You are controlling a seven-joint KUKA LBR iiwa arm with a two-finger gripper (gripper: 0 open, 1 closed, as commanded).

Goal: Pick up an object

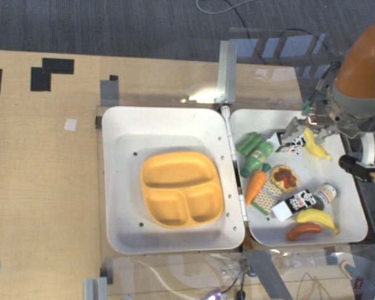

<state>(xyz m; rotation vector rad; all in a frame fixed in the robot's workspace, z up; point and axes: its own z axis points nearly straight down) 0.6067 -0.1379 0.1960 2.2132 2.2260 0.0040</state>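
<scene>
Well, nothing's lifted yet. My end effector [303, 129] sits low in the right bin [356, 227], top corner, w/ a yellow banana [317, 145] and a black-and-white carton [291, 145] just beside it. Can't tell if it's clenched or released, or grasping anything. Left to do: get hold of one object and raise it.

Nearby: green pepper [255, 149], carrot [255, 187], small pizza [284, 177], second banana [317, 218], sausage [304, 230]. Stuff's packed close, so neighbours crowd any grab. Left bin [122, 167] holds an orange divided tray [180, 188].
</scene>
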